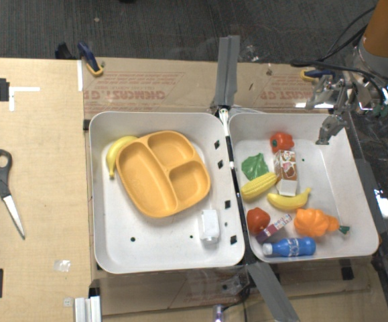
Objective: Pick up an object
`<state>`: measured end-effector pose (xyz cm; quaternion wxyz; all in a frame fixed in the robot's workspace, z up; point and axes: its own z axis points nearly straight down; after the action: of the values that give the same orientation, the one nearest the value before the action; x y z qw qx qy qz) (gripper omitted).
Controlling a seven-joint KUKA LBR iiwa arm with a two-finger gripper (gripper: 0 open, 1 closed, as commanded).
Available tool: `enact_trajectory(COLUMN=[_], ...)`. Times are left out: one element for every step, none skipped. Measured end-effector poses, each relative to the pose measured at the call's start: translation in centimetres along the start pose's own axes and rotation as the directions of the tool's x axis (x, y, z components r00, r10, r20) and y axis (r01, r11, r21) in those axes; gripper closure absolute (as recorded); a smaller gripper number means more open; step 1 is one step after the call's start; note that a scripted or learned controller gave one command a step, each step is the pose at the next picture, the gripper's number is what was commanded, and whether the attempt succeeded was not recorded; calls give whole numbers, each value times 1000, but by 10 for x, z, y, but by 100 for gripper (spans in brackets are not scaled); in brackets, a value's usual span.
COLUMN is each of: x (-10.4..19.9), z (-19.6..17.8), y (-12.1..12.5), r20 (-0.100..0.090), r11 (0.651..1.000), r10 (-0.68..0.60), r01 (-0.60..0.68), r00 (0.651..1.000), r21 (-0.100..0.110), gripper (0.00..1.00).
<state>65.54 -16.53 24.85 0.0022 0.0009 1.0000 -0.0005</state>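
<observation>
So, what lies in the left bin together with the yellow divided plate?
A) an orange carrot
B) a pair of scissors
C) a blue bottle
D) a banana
D: a banana curves along the upper left edge of the yellow divided plate inside the left bin.

Light wooden bench (33,200), 2 white bins (110,247) side by side, scissors (3,186) at left edge
</observation>
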Motion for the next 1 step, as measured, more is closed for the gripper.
enact_trajectory(x=[32], z=[119], y=[33], r20=[-1], r11=[990], r10=[-143], r01=[143], r00=[990], r21=[-1], gripper=[0])
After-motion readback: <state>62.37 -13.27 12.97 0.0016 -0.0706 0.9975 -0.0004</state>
